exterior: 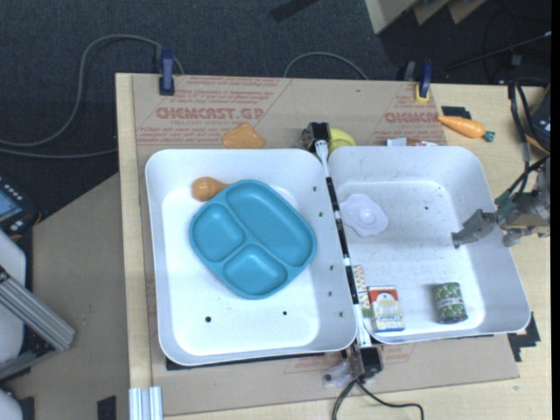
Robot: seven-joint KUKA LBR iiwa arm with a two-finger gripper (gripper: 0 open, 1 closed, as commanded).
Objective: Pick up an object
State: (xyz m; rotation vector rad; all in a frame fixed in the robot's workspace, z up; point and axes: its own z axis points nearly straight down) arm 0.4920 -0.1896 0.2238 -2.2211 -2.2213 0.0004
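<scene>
Two bins are sitting side by side on the bench (131,234). Looking from above, you are seeing the tool (468,232) hanging over the right bin's (490,191) right edge; I cannot tell its state. The can (448,303), carton (385,310) and clear lid (363,215) are lying loose nearby, likely targets. A blue tray (252,237) is occupying the left bin (166,234).
</scene>
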